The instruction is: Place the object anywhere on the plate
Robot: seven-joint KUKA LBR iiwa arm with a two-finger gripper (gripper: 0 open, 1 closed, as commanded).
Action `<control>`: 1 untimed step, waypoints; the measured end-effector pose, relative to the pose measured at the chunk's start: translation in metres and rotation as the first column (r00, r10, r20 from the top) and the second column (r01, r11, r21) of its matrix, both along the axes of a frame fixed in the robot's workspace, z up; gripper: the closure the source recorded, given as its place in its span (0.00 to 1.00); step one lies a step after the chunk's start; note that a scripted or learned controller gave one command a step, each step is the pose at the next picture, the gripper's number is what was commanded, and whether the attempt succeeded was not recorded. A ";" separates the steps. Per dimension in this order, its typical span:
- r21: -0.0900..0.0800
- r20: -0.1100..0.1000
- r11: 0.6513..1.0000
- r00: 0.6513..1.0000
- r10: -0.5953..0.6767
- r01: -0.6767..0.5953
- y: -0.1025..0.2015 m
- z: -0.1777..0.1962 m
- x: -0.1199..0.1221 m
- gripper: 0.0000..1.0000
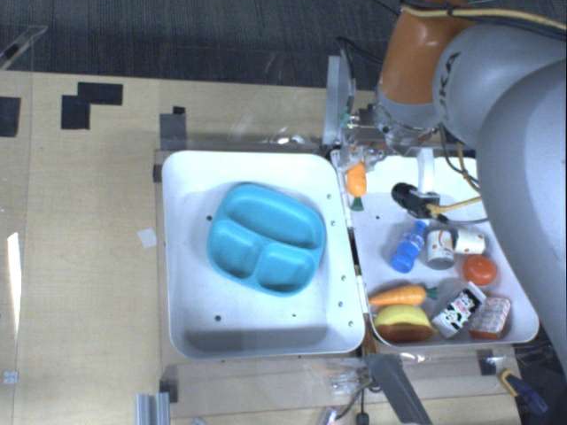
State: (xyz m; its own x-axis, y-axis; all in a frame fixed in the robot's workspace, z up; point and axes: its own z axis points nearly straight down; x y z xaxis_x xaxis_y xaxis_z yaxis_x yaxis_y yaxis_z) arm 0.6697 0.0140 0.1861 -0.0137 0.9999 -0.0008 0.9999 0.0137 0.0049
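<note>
Looming largest at the right, the grey arm (505, 104) reaches down to its claw (356, 159), which looks closed on a small orange carrot (355, 181) hanging over the divide between the bins. Pickup seems done; the blue plate (265, 238) in the left bin (190, 326) has nothing on it, so carrying across and release remain.

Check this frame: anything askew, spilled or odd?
One oddity: a small orange carrot-like toy hangs under the gripper above the divider between the bins, short of the blue plate. Nothing looks spilled or damaged; the right bin is just cluttered.
</note>
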 end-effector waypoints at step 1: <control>0.002 0.002 0.980 0.980 -0.201 0.201 -0.017 0.072 0.000 1.00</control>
